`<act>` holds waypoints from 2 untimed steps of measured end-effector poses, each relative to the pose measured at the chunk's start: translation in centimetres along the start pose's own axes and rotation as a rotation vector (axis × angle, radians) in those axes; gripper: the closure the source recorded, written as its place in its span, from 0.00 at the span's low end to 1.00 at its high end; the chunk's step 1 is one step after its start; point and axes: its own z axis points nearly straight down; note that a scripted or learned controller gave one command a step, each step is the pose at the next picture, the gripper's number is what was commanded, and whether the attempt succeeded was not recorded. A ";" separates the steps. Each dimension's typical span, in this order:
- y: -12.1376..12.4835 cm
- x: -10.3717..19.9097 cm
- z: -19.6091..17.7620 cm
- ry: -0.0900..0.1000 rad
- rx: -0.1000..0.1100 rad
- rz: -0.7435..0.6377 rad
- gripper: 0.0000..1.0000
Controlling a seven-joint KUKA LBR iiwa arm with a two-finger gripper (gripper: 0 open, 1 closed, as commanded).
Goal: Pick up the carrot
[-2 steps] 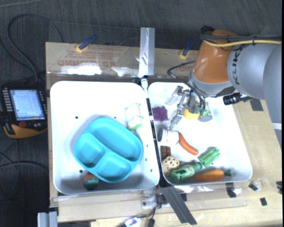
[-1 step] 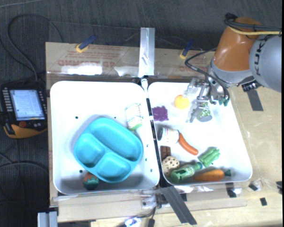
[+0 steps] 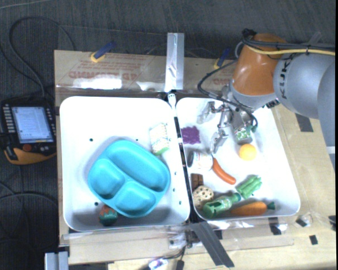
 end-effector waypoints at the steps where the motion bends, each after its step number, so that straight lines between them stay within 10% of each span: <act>1: 0.3 4.6 -0.2 -0.003 0.001 -0.178 0.00; 2: -0.9 9.7 -4.9 0.009 -0.004 -0.179 0.00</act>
